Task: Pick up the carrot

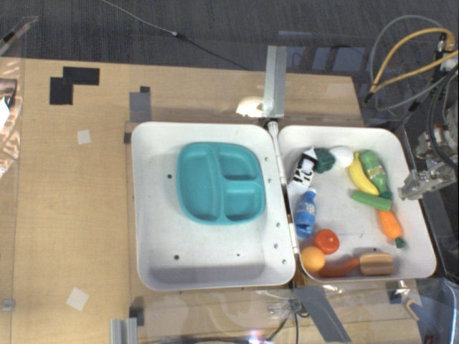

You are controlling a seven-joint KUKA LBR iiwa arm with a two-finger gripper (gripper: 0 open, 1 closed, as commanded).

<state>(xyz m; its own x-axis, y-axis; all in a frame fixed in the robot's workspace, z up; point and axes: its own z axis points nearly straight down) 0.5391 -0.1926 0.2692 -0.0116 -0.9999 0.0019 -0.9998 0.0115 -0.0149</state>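
The carrot (391, 225) lies in the right bin (412, 260) near its right wall, just below a cucumber (371, 201) and a banana (361, 175), while the jaws hang beyond that bin's right rim, their opening impossible to tell.

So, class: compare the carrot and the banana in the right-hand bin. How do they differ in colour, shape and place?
The carrot is orange with a green end; the banana is yellow. The carrot is short and straight, tapering to one end; the banana is longer and curved. The carrot lies nearer the bin's front right; the banana lies further back, beside a green bottle. Both lie flat in the right bin.
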